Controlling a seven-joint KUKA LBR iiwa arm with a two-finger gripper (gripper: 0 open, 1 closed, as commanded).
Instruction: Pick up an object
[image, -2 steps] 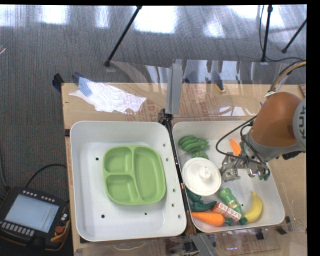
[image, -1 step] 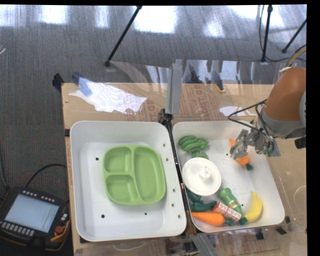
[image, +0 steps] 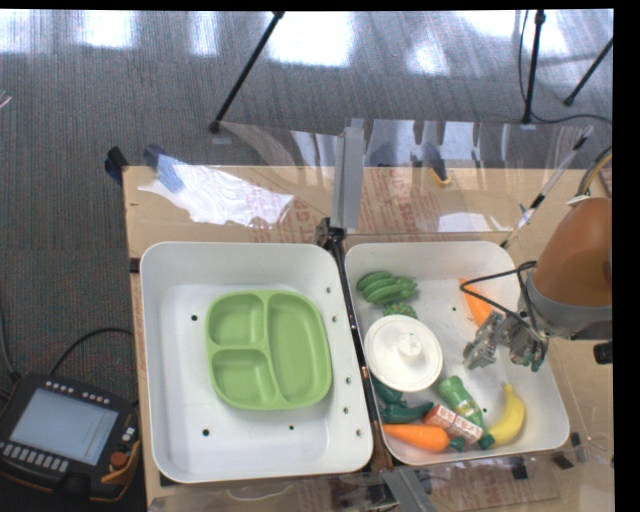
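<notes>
I see two white bins side by side on the bench. The left bin (image: 170, 300) has a green tray (image: 268, 349) lying flat in it, with three parts. The right bin (image: 540, 400) has lots of toy food.

My arm (image: 580, 270) comes in from the right, over the right bin. The gripper (image: 505, 345) hangs low on the right side of that bin. I cannot tell if it is open or closed, because the metal bits are all mixed up from here. I see nothing held in it.

Near the gripper there is an orange carrot (image: 478, 303), up and to the left, close to a black cable (image: 490, 278). A banana (image: 508, 415) lies just below the gripper, near the bin's front right corner. I cannot tell if the gripper touches either one.

In the middle of the right bin sits a round white lid (image: 403, 352) with a knob on top. Behind it are green pea pods (image: 385, 289), near the wall between the bins. In front of the lid I see a dark green thing (image: 398, 408), a small green bottle (image: 458, 394), a red and white packet (image: 455, 422) and a second carrot (image: 418, 436), all bunched close together at the front.

Behind the bins, some crinkly plastic (image: 215, 193) lies on the bench. A black pad with a screen (image: 65, 430) sits on the floor at the left.
</notes>
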